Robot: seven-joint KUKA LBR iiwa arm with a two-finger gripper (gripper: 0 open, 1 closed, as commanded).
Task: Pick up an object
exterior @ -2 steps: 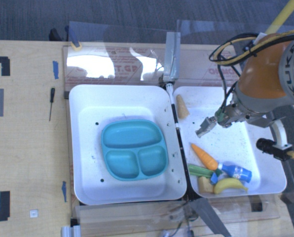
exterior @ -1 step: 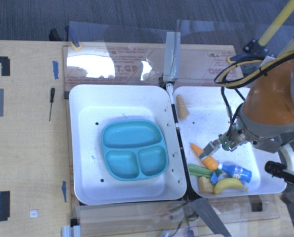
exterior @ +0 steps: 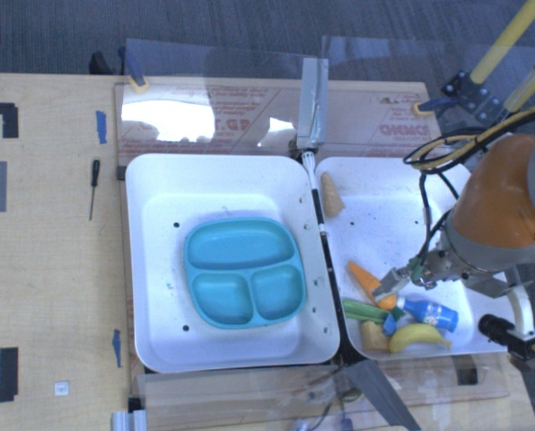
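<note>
My fingers (exterior: 391, 285) hang slightly parted, holding nothing, low in the right bin (exterior: 375, 182) at lower right, just beside the carrot (exterior: 364, 278). I should straddle it squarely before closing.

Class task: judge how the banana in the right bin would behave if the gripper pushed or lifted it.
The banana looks smooth and curved, so it may swivel or slip when pushed. It lies against the blue bottle, which would probably shift too. It looks like a toy, likely light.
</note>
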